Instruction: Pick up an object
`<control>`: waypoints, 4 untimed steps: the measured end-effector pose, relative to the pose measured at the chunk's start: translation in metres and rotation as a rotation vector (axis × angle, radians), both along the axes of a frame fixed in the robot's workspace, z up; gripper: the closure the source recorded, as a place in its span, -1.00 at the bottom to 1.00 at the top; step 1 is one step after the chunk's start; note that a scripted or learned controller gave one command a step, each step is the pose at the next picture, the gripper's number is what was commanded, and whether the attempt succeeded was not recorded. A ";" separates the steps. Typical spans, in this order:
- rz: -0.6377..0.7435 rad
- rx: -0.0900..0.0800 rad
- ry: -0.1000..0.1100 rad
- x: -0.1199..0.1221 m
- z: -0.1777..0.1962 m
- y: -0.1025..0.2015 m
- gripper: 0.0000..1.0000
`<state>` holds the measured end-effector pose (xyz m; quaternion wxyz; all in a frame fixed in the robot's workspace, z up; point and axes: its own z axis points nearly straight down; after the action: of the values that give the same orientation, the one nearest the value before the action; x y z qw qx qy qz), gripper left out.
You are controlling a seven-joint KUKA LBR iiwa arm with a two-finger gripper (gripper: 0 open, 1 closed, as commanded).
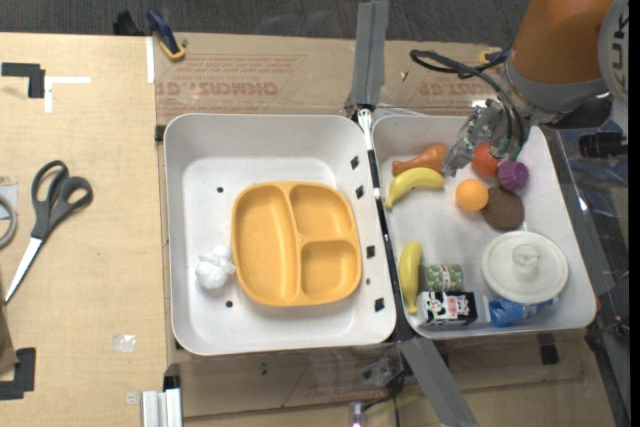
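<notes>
Two white bins on a bench, robot arm reaching into the right one

Two shallow white bins sit side by side on a pale wooden bench with a sheet of brown cardboard beneath them and dark floor beyond. The yellow divided tray (297, 243) serves as the landmark; it lies in the left bin (185, 155). Just left of the tray rests a small white crumpled object (213, 267). Far left of it, on the bare bench, lie black-handled scissors (48, 205).

Right of the tray, the right bin (440, 325) holds a jumble of toy food and containers. The grey arm with its orange band (565, 15) enters from the upper right, wrist angled down and leftward. Its gripper (483, 143) hangs low over the bin's far end, right of and above the tray; whether its claw is spread or closed cannot be told.

Touching the gripper's tip is a red-orange round object (486, 162). Beside it lie a purple object (513, 176), an orange ball (471, 196), a brown lump (503, 211), a banana (413, 182) and an orange drumstick shape (422, 159). Nearer the camera sit a white lidded bowl (524, 264) and a second banana (410, 273).
</notes>
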<state>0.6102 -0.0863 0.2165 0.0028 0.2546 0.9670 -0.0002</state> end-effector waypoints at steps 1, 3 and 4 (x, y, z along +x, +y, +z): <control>-0.058 0.001 0.001 0.030 0.042 0.047 1.00; -0.091 -0.001 0.000 0.043 0.048 0.107 1.00; -0.088 -0.003 -0.004 0.044 0.057 0.107 1.00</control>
<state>0.6541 0.0205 0.2735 0.0049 0.2970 0.9549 -0.0013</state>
